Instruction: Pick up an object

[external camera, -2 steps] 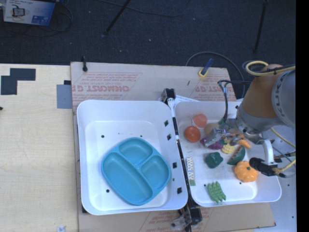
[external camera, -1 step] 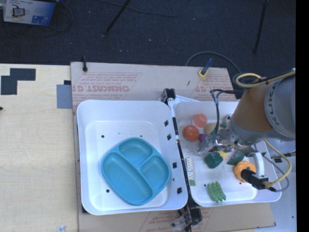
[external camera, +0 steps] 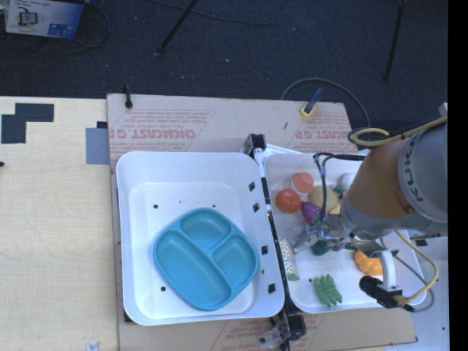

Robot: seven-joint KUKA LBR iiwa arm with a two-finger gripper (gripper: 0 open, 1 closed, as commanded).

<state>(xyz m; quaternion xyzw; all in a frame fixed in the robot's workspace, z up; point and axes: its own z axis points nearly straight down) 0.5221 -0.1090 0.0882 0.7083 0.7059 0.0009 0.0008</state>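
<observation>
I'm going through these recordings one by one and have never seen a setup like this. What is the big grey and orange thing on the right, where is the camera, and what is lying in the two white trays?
The picture comes from one fixed camera above the bench, looking down at a slant. The grey and orange thing is a robot arm reaching in from the right; its job is to pick up an object. Its claw is low over the right bin, among small toy foods: a red tomato-like piece, an orange round piece, a purple piece, a green ridged piece and an orange piece. I cannot tell if it holds anything. The left bin holds a blue divided plate.
</observation>
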